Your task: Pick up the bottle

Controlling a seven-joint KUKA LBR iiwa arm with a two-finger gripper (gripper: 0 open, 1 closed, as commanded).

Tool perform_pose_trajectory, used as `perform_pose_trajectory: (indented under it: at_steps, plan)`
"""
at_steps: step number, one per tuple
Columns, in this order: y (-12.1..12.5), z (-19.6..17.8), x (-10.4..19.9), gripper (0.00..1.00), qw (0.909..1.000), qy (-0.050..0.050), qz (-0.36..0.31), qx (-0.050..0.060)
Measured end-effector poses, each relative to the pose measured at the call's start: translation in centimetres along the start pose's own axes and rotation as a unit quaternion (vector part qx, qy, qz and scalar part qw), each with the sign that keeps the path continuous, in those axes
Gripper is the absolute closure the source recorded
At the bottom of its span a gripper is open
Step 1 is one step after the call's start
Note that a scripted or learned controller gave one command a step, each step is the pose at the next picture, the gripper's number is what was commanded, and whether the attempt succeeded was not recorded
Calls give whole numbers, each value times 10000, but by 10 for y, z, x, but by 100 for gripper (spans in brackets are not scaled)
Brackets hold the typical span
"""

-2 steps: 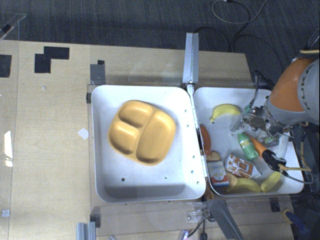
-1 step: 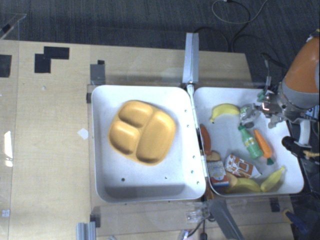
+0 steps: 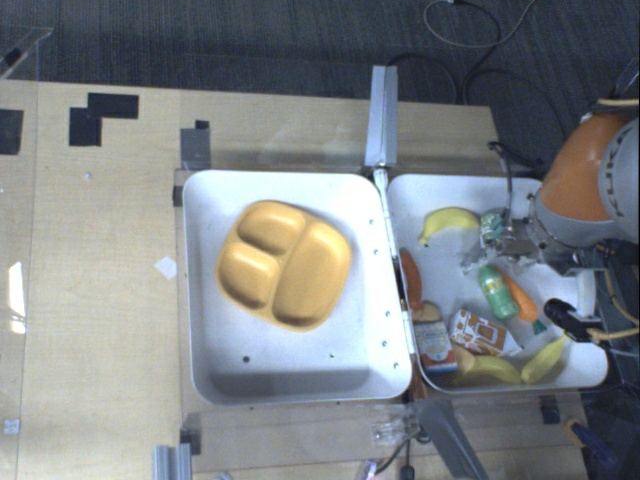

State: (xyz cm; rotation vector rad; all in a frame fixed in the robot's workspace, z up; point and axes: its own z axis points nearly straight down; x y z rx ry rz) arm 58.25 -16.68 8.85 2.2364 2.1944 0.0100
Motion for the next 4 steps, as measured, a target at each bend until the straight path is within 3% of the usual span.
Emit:
perform_pose_trajectory:
  at_steps: [1, 2, 3, 4]
  plan:
    - [3, -11, 1, 100, 10000, 4, -14, -29]
    - [44, -122, 36, 100, 9892, -6, 1467, 39]
    - [67, -158, 87, 100, 9804, -8, 1968, 40]
    - [89, -193, 56, 100, 9637, -10, 2668, 38]
